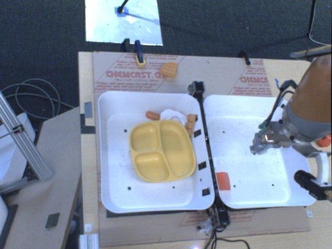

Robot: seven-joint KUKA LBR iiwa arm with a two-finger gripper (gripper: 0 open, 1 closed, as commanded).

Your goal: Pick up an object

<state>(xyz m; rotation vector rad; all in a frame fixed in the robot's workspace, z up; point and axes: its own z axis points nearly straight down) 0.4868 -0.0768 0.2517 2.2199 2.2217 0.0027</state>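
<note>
At far left of the frame we see grey cables [31, 95] on dark carpet and a metal rail [21, 139] running diagonally. Upper centre-left, a shiny foil sheet [123, 13] lies on the floor behind the counter [88, 77]. Blue-and-yellow clamp [139, 53] at the counter's back edge, small tan block [168, 69] just right of it on the cardboard.

Left bin [111, 191], centre-left of frame: yellow divided tray [162, 150] sits in the middle, tilted a bit. Behind the tray, an orange sausage-like piece [152, 115], a white object [173, 116] partly hidden by the tray rim, and a small tan piece [191, 123] near the bin's right wall.

Right bin [244, 113], centre-right: one orange-red block [222, 180] lies at its lower left corner, near the dividing wall, well apart from the tool.

Tool [260, 143] hangs over the right bin's right half, at mid-height of the frame, nothing visibly between its tips; we cannot tell whether it is open or closed. Arm [311, 97] fills the right edge, orange band above the wrist.
</note>
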